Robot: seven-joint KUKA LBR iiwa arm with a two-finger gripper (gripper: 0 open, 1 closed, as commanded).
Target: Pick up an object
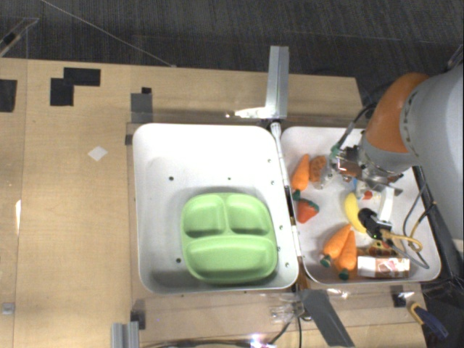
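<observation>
Two-finger gripper (360, 183) low in right white bin (428, 267), finger state can't tell. Yellow plastic banana (352, 212) just below it; orange toy carrot (300, 172) to its left.

A bulky, rounded grey arm (438, 118) is seen at the right of the frame, ringed by an orange band (386, 118); thin black cables (417, 209) are strung beside it.

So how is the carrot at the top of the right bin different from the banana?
The carrot is orange with a pointed tip, while the banana is yellow and gently curved. The carrot lies near the bin's left wall, by the divider; the banana sits further toward the middle, just below the gripper. Both are toy foods lying flat in the same right bin.
</observation>
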